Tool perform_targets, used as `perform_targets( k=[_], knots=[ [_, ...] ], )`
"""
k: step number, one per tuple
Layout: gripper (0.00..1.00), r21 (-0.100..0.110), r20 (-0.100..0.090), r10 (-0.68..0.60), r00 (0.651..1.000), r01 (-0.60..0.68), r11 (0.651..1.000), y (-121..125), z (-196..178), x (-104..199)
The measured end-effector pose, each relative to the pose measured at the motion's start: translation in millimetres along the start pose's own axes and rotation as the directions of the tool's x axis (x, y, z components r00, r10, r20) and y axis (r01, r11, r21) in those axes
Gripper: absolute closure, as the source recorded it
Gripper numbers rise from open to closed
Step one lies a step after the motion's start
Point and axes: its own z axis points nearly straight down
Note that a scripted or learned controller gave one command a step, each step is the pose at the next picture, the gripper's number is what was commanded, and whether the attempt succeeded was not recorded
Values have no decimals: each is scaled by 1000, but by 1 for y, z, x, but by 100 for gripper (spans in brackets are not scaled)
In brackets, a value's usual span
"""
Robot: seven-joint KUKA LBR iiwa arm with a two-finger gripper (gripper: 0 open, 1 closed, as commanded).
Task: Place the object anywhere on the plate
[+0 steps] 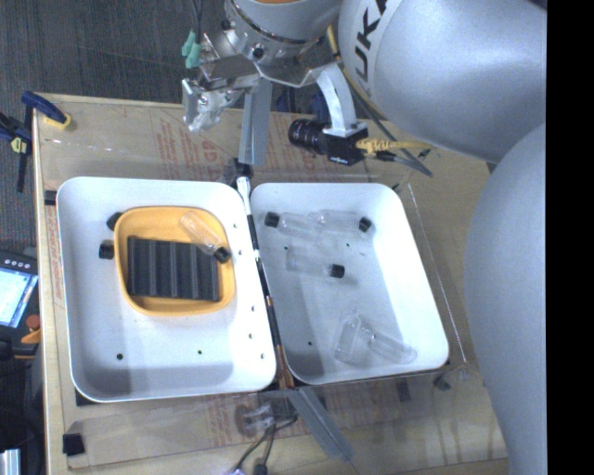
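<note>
Clear vial (pixel 202 232) — lying slantwise on the yellow plate (pixel 139 223).

Large smooth grey arm (pixel 445 74) with rounded shells, glossy under the light. Black capital letters "UK" on the shell near the top edge, partly cut off. Orange band (pixel 278 3) just above the wrist, edged by a metallic silver ring. Below that, a grey metal gripper (pixel 202 109) of angular blocks and brackets, with a small teal-green fitting (pixel 190 44) on its side. Black cylindrical camera-like unit (pixel 320 137) on a white bracket beside the wrist. Thin dark cables up from the wrist, one yellowish lead (pixel 390 147) trailing beside the black unit.
</note>
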Motion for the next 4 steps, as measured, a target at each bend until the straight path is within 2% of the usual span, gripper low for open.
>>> perform_targets(
  k=[3, 4],
  knots=[
    [100, 5, -6, -30, 1000, 30, 1000, 3, -28, 10],
    [100, 2, 7, -419, 908, 419, 908, -40, -10, 50]
  ],
)
